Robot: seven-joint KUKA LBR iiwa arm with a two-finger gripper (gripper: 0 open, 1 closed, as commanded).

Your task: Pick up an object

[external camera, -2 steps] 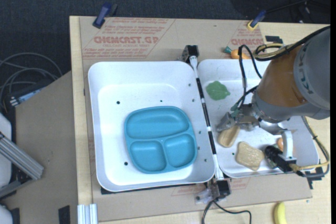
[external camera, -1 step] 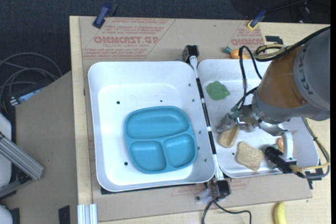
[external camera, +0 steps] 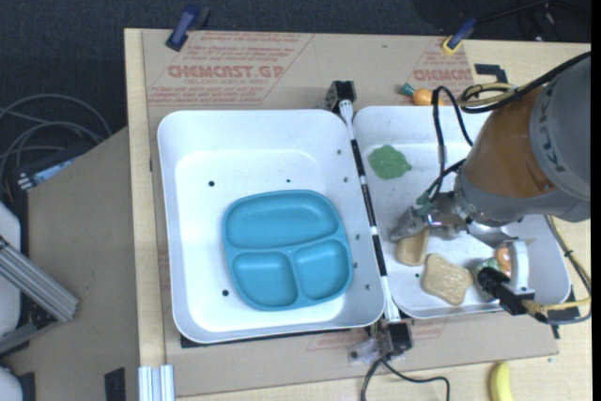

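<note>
Camera view reads "CHEMCAST GP" on the bench board (external camera: 225, 70).

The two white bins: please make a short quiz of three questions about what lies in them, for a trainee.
1. True or false: the blue divided tray lies in the left bin.
2. Which colour is the flat piece near the top of the right bin? A) green B) red C) black
3. Fill in: the gripper is over the ____ bin.

Key: 1 true; 2 A; 3 right.
</note>
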